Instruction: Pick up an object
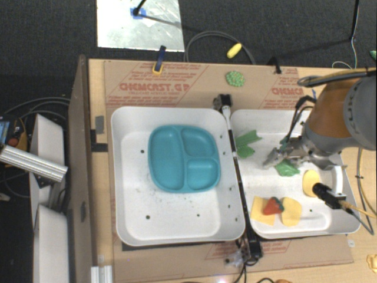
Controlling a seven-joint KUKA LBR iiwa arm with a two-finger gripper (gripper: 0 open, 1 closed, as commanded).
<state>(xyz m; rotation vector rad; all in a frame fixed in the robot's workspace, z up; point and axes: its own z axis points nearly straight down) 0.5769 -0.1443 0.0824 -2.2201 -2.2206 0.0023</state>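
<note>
My gripper point(281, 158) hangs low over the right bin point(259, 122), its metal fingers pointing left. A small green piece point(287, 170) lies right under the fingertips, touching or nearly so; I see nothing held between the fingers. Two green leafy pieces point(246, 143) lie at the bin's left side. A yellow round piece point(310, 182) sits to the right of the gripper. Near the front of the bin are yellow slices point(264, 212) with a red piece point(272, 206) on them.
The left bin point(126, 217) holds a blue divided plate point(183, 158). A black divider point(234, 158) runs between the bins. A green disc point(235, 78) and a yellow object point(234, 50) lie behind the bins. The arm's grey body point(347, 114) covers the right bin's far right.
</note>
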